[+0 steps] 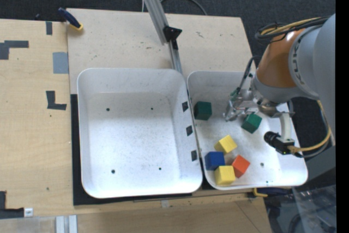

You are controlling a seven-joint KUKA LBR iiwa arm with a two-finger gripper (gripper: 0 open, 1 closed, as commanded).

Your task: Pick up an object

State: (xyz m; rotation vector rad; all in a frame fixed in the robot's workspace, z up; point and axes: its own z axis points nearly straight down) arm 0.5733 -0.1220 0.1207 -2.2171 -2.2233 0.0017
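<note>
The fingers (235, 113) hang low in the right bin (283, 172), a metallic cluster under the orange-banded wrist, and whether they are spread or closed cannot be told from this slanted view; nothing shows between them. Just to their right, nearly touching, sits a tilted green block (251, 122), lying at an angle rather than square to the bin walls. A second, darker green cube (203, 110) rests on the other side of the fingers, a little apart from them, close to the wall shared with the left bin (87, 82). Nearer the camera than the fingers lie a yellow cube (226, 144), a blue cube (214, 159), another yellow cube (224, 174) and an orange-red cube (240, 164), bunched together and touching one another. Doing this step well probably means choosing the tilted green block, since it is the closest and stands free of the cluster: the fingers should be centred over it, turned to match its skewed faces, lowered so both pads straddle opposite flat sides, then closed firmly before any lift. A corner grip would likely let the small, smooth, hard-looking block twist out. The crowded cubes look harder to straddle cleanly.
</note>
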